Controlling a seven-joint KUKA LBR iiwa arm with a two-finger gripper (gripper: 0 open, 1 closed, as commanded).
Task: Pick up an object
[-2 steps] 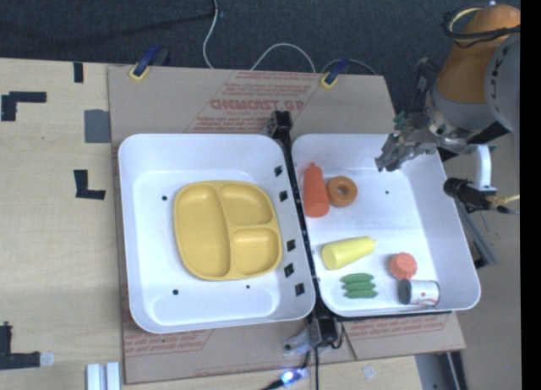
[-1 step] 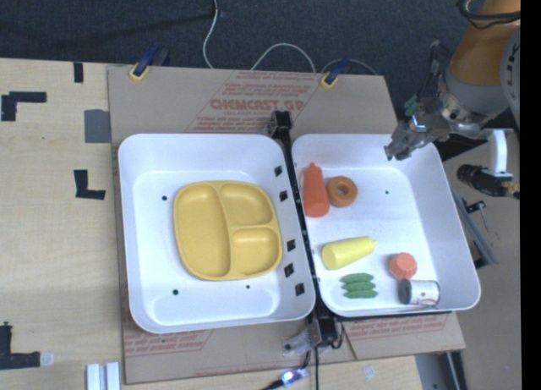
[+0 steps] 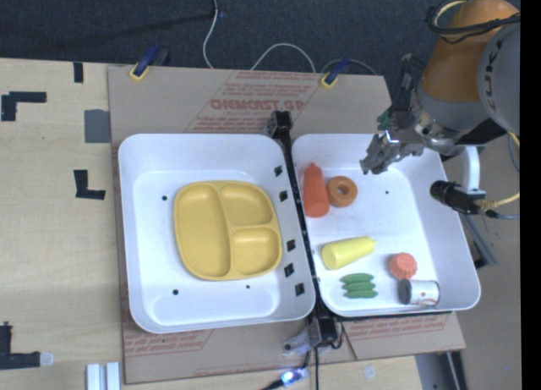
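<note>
The right bin (image 3: 439, 211) holds an orange carrot (image 3: 314, 190) by its left wall, a brown doughnut (image 3: 342, 191) beside it, a yellow corn-like piece (image 3: 347, 252), a green pea pod (image 3: 358, 285), a small orange-red round piece (image 3: 403, 265) and a small can (image 3: 420, 293) lying on its side. My gripper (image 3: 378, 158) hangs over the bin's far part, up and right of the doughnut, with nothing seen between its fingers. It is apart from all the objects.
The left bin (image 3: 144, 211) holds a yellow divided plate (image 3: 226, 229). A black divider (image 3: 292, 211) runs between the bins. Both bins rest on a cardboard sheet (image 3: 245, 101). Cables and clips lie at the back.
</note>
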